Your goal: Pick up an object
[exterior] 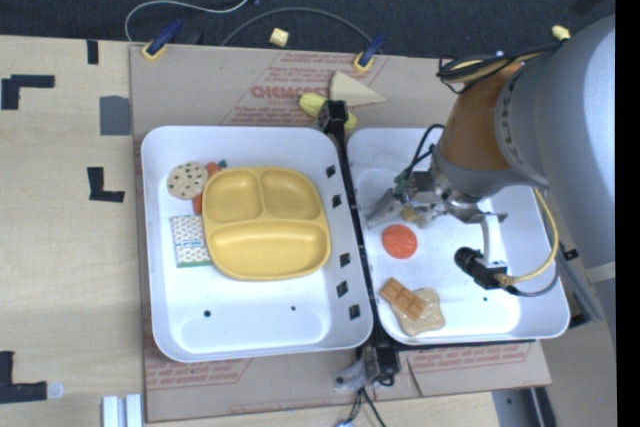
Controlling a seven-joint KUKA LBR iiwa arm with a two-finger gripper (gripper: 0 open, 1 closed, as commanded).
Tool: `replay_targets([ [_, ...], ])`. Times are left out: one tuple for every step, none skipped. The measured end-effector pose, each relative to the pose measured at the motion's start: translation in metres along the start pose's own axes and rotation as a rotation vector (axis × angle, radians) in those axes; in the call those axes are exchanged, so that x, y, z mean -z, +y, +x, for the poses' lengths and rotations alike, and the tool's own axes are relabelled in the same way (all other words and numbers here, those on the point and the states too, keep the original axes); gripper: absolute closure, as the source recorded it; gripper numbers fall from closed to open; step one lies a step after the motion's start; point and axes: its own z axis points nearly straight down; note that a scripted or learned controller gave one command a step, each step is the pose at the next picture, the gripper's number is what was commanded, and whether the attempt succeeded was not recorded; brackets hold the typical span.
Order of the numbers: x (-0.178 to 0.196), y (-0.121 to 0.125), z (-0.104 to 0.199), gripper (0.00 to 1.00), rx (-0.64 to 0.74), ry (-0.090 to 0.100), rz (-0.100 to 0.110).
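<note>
Nothing was lifted yet; the hand (392,205) hovered just above the orange disc (400,241); its grip I could not tell.

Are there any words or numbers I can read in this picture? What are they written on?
"CHICKEN" is my best guess for the red print on the cardboard sheet under the bins; it is blurry.
More red print on the same cardboard, above and along the bottom edge: too blurred to read.
The small patterned packet beside the yellow divided plate: marks too small to read.
Nothing else carries writing.
</note>
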Motion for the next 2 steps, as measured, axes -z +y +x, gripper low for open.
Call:
replay_targets([
  [0.001,-0.024,0.0,0.0,-0.001,-0.002,-0.006],
  [0.012,-0.023,-0.001,1.0,-0.002,-0.003,-0.006],
])
